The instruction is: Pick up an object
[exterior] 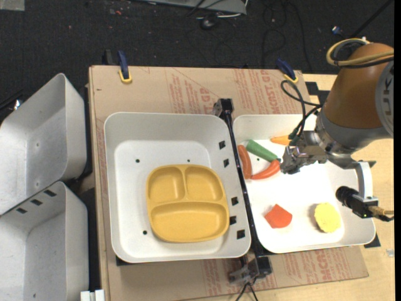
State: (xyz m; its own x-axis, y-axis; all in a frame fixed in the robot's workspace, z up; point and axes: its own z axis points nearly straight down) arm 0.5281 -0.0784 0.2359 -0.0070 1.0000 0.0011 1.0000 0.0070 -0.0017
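My gripper [292, 162] hangs low in the right bin [301, 240], at its upper middle, just right of a red chili-shaped piece [265, 171]. A green piece [260, 149] lies above the chili, and an orange carrot-like piece [281, 140] pokes out beside the wrist. A red-orange sausage shape [245, 162] rests against the bin's left wall. Nearer the front lie an orange-red chunk [278, 216] and a yellow round piece [327, 217]. From this angle the gripper's tip is a dark mass.
The left bin [125, 231] holds a yellow divided plate [187, 202]. The arm's grey body with its orange band [360, 93] covers the right bin's upper right corner. A black cable fitting [354, 200] sits near the yellow piece. White trays [37, 168] stand off the bench at left.
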